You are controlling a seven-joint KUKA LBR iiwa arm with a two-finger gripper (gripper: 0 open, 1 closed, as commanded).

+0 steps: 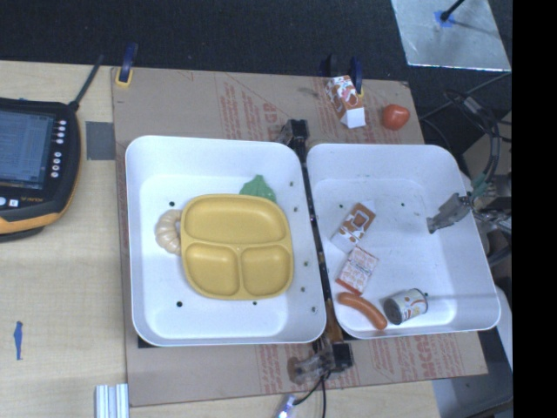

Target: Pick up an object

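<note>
1. The gripper (438, 222) is low at the right side of the right bin (452, 168), and the arm enters from the right edge. It looks small and dark here, so I cannot tell how far the jaws are open, and I see nothing between them.
2. Nearest to the jaws, to their left, lies a brown and white packet (353, 224) on the bin floor, apart from them.
3. Below-left of the jaws lies a second packet (357, 270), red and white.
4. Below the jaws, near the front wall, a small can (405, 306) lies on its side, and a sausage (361, 311) lies just left of it.
5. Far to the left of the jaws, in the left bin (148, 233), sits a yellow divided tray (236, 246), with a green thing (258, 187) at its back edge and a beige thing (167, 231) at its left.
</note>
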